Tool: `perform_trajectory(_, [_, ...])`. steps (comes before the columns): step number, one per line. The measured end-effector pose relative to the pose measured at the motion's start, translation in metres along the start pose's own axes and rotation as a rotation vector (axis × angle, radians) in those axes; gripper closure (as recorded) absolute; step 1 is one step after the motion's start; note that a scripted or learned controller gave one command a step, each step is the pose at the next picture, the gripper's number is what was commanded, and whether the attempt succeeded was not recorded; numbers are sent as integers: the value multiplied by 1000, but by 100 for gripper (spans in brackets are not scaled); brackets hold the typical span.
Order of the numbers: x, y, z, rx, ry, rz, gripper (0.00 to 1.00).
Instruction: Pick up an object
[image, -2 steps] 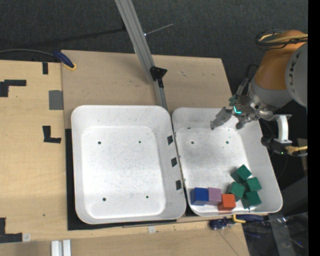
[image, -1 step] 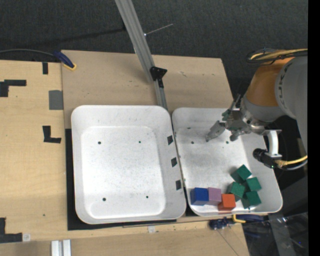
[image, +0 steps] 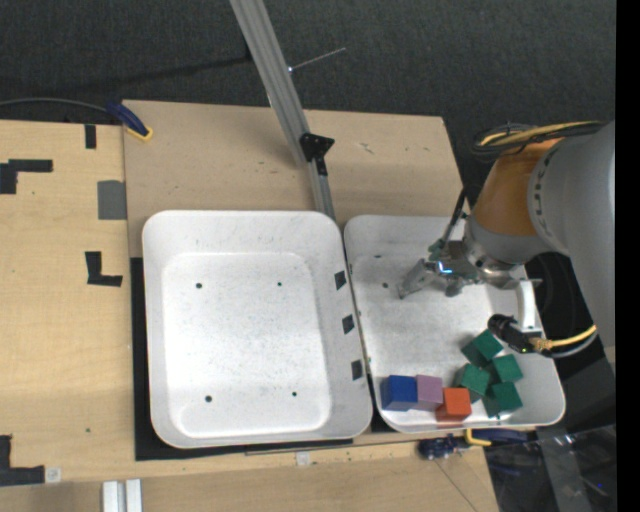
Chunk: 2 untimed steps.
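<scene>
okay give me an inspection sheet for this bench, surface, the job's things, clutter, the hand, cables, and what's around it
Surface: tan bench; left bin and right bin side by side.
Job's things: blue block, purple block, orange block and green blocks, all at the right bin's near end.
Clutter: nothing seen.
Hand: hand low over the right bin's middle, apart from the blocks, nothing between its fingers.
Cables: yellow cable beside the arm; another looped above the orange band.
Surroundings: slanted metal rail; black tape marks at left; dark floor.
</scene>
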<state>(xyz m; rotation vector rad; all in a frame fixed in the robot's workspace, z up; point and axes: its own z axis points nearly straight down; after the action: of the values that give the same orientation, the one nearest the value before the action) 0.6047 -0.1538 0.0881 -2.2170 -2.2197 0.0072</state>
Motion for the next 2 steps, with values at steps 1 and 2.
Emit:
perform_trajectory(1, [1,1,-13,-4,1,-1,100])
perform_trajectory(2, [-4,-2,-58,-9,-1,1,100])
